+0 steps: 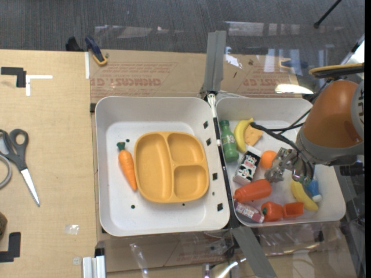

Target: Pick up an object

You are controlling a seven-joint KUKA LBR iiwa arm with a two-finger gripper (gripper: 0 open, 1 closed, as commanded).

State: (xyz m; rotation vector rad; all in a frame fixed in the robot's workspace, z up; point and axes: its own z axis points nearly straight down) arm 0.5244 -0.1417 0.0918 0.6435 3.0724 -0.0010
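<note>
Gripper (282, 168) low in right bin (330, 213) beside orange ball (268, 158) — finger state can't be told. Toys packed tight — risk of nudging red pepper (253, 190) or banana (304, 194), closing on nothing.

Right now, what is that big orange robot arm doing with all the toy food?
The arm reaches in from the right, over the right bin, which is full of toy food. Its pincer hangs low among the toys, close to a small orange and a red pepper, but nothing shows between its fingers yet. In the left bin, a yellow tray lies with a carrot beside it.
</note>
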